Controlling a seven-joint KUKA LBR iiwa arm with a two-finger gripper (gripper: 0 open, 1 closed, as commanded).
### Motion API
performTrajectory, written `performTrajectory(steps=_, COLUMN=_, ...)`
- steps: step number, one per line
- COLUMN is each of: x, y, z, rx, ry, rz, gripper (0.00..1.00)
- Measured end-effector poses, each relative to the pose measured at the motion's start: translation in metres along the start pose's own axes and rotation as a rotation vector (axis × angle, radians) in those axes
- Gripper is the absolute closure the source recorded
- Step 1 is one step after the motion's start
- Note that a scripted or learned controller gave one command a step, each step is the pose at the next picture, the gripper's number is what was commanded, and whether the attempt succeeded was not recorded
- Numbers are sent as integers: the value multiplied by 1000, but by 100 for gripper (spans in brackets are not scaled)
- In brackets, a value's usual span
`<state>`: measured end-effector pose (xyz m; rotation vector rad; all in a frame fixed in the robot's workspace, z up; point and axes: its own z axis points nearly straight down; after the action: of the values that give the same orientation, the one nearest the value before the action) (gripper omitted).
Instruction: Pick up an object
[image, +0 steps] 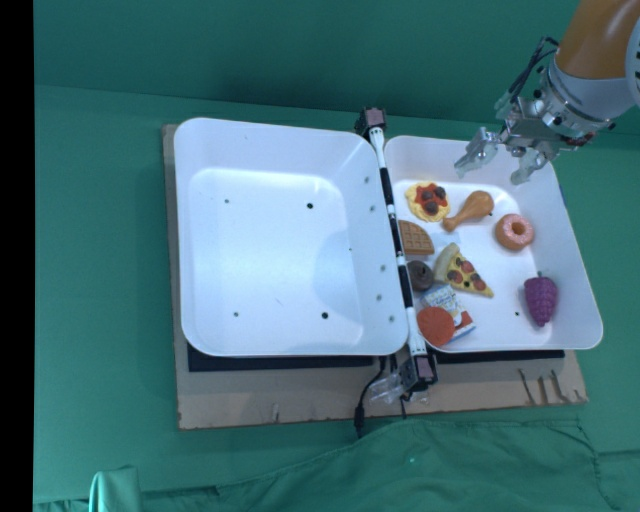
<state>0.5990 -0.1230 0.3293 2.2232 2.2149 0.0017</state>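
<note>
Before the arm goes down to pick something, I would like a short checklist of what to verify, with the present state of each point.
1. Pincer carries nothing: ok, no object between its fingers.
2. Pincer open for a grasp: ok, the fingers stand apart.
3. Pincer over the right bin, which holds the toys: ok, above its far edge.
4. A target close by: ok, the chicken drumstick and donut lie just below it.
5. Target free of neighbours: ok for the donut and the purple grapes; not ok for the pizza slice, which touches other toys.
</note>
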Motion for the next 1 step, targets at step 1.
performTrajectory(steps=1, x=0, y=0, z=0, rx=0, ry=0, rz=0, gripper=0)
